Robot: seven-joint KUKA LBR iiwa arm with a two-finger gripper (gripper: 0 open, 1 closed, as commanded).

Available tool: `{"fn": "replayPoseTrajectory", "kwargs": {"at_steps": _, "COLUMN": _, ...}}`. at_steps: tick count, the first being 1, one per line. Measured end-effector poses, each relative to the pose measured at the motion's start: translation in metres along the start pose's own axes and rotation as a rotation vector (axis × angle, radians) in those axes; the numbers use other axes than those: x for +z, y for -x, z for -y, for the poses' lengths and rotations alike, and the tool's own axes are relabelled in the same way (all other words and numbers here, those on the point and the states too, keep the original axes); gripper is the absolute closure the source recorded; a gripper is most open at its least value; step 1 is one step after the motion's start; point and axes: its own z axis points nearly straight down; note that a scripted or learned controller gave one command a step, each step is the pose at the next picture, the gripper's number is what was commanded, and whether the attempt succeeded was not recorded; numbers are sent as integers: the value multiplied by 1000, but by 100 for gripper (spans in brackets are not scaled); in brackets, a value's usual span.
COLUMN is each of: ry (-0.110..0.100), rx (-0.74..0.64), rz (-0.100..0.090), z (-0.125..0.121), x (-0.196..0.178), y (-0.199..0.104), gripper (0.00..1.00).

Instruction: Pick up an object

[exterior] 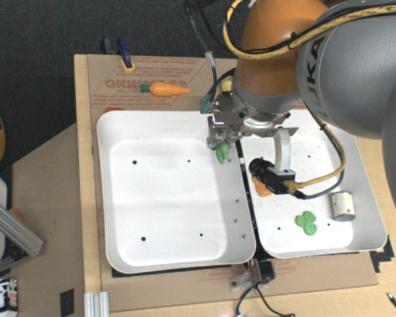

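My gripper point(222, 140) hangs over the seam between the two white bins, near the far right corner of the left bin point(119, 177). A small green object point(222, 153) sticks out from between its fingertips, and the fingers are shut on it. In the right bin point(363, 233) lie a green leafy toy point(307, 222), a white cylinder with a red mark point(344, 205) and an orange piece point(264, 189), which is partly hidden under a black cable fitting. The arm's orange band and grey body cover much of the right bin's far side.
An orange toy carrot point(169, 90) lies on the cardboard behind the left bin, with a blue clip point(125, 55) at the cardboard's far edge. A yellow cable point(327, 177) loops from the wrist over the right bin.
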Motion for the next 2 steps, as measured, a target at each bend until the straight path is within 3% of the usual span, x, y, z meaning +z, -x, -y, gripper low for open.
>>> {"fn": "replayPoseTrajectory", "kwargs": {"at_steps": 1, "ry": 21, "rx": 1, "rz": -4, "z": 7, "x": -161, "y": -10, "gripper": 100}}
{"fn": "replayPoseTrajectory", "kwargs": {"at_steps": 2, "ry": -2, "rx": -1, "rz": 1, "z": 26, "x": -77, "y": -92, "gripper": 100}}
